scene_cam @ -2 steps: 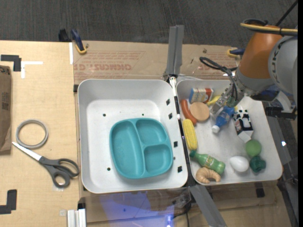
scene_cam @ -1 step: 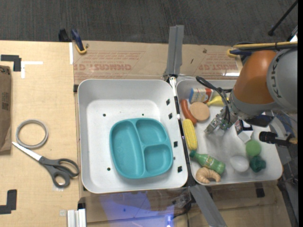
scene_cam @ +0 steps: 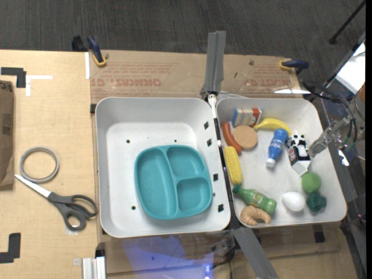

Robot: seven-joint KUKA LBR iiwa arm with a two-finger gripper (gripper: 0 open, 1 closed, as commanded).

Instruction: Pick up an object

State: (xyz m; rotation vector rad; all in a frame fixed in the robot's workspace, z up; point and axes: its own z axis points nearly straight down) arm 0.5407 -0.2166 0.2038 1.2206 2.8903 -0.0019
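The right bin [scene_cam: 325, 118] holds several toy foods: a small box [scene_cam: 246, 116], a banana [scene_cam: 272, 124], a tan round cookie [scene_cam: 245, 137], a red sausage [scene_cam: 230, 137], a blue bottle [scene_cam: 276, 147], a corn cob [scene_cam: 233, 163], a green bottle [scene_cam: 256, 197], a croissant [scene_cam: 256, 215], a white egg [scene_cam: 293, 201], a green ball [scene_cam: 311, 182], a dark green piece [scene_cam: 317, 201] and a black-and-white carton [scene_cam: 298, 151]. My gripper [scene_cam: 326, 138] hangs over the bin's right side, just right of the carton, with nothing seen held.
The left bin [scene_cam: 110, 121] bears a teal divided plate [scene_cam: 173, 181]. On the bench to the left lie scissors [scene_cam: 64, 202] and a tape roll [scene_cam: 39, 163]. Clamps [scene_cam: 96, 51] and a grey strut [scene_cam: 215, 63] stand behind the bins.
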